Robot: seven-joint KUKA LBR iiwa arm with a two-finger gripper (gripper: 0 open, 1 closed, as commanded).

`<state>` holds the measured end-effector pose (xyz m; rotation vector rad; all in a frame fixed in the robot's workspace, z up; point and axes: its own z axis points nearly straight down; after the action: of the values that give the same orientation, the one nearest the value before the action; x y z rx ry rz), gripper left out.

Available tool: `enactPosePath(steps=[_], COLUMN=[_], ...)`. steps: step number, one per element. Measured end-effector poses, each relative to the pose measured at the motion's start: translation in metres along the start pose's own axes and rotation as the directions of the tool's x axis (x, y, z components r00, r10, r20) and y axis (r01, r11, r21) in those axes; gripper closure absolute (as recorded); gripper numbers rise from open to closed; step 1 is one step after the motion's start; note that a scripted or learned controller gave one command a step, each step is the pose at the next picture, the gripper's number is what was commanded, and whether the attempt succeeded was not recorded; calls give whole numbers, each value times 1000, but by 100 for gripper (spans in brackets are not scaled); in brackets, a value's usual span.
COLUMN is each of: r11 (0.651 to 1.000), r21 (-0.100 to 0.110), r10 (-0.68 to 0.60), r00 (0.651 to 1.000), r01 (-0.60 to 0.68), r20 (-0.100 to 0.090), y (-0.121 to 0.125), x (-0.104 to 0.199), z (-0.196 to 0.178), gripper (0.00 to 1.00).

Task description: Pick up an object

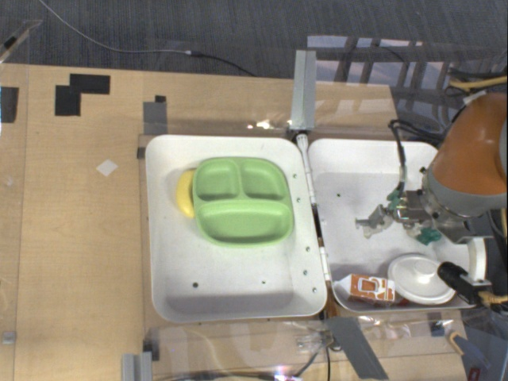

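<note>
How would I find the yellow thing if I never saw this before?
Look in the left bin, the one with the green tray. The yellow thing peeks out from under the tray's left edge. Nothing else in either bin is yellow.

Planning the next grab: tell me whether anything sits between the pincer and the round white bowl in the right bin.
Nothing visible does. The pincer hangs over bare floor of the shallow white right bin; the round white bowl lies nearer the front edge, an orange-and-white packet beside it, off that line.
</note>
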<state>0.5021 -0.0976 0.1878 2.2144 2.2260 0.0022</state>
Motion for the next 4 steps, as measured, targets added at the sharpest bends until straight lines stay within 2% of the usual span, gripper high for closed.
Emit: enactPosePath(steps=[1, 2, 3, 4], r11=[996, 1000, 1000, 984], r21=[-2, -2, -3, -2], r10=[-85, -21, -2, -176], r00=[996, 1000, 1000, 984], r01=[85, 21, 2, 176], r20=[0, 1, 0, 1], y=[42, 63, 44, 63], x=[-51, -108, -95, -108], z=[15, 34, -4, 95], gripper=[0, 0, 0, 0])
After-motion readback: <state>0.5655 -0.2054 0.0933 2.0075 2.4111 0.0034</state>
